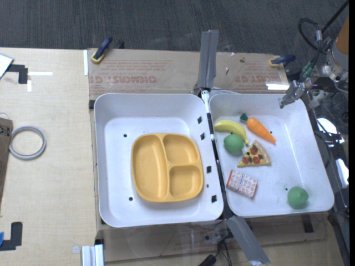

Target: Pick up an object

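1. Gripper sits at the upper right of the frame, over the far right corner of the right bin; whether it is released or clenched I cannot tell (too small and cluttered with cables).
2. Nothing shows in its grasp, so I judge the pick not yet done.
3. Candidates all lie in the right bin: banana, carrot, green ball touching the banana, pizza slice, red-and-white block, second green ball at the lower right.
4. Left bin holds a yellow tray with three compartments.
5. Left to do: move over one item, descend, close, lift. The carrot lies nearest the tool.
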Action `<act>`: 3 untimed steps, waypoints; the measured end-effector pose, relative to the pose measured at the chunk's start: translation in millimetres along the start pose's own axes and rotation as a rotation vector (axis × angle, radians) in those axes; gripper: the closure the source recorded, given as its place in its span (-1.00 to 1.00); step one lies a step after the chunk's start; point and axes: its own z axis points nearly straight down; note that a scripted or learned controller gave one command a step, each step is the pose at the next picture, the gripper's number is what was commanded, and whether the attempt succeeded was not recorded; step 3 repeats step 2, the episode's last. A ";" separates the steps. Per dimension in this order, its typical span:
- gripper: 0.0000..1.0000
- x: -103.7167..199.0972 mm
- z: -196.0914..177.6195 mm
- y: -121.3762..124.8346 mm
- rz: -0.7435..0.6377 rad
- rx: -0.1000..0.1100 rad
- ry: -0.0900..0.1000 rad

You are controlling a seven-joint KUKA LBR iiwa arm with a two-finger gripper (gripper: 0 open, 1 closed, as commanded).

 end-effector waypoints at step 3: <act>-1.00 -8.7 14.1 37.4 0.120 -0.002 -0.001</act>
